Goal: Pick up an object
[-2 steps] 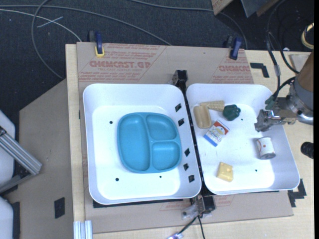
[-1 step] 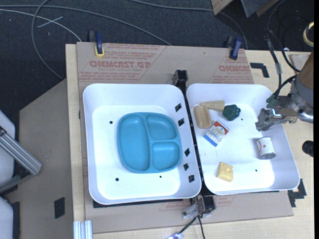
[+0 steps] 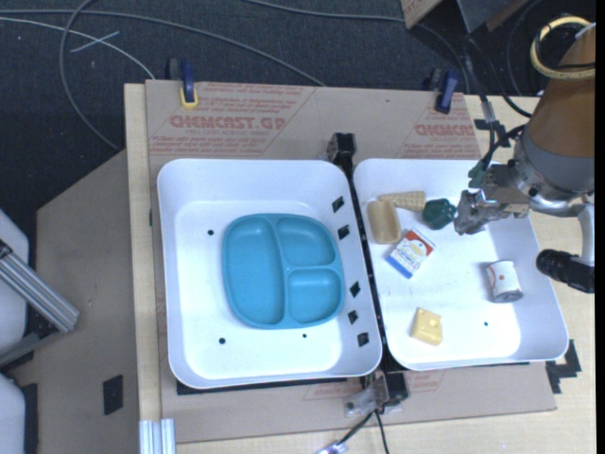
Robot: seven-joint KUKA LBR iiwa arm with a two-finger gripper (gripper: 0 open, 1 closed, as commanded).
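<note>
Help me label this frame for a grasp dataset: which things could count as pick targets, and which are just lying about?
Pick targets, right bin:
dark green object beside the gripper
tan block
ridged tan piece
small carton
small can
yellow wedge

Lying about:
blue divided plate, left bin
clamps

A: What sort of place are we looking at here?

B: A robotics lab test cell. A cardboard-topped desk (image 3: 284,112) held by blue clamps (image 3: 188,81), carrying two shallow white plastic bins (image 3: 180,253).

A: And round about?

B: Loose grey cables (image 3: 113,8) over dark carpet (image 3: 57,93), an aluminium frame rail (image 3: 33,287) at the left, and a grey robot arm (image 3: 558,149) reaching in from the right.
</note>
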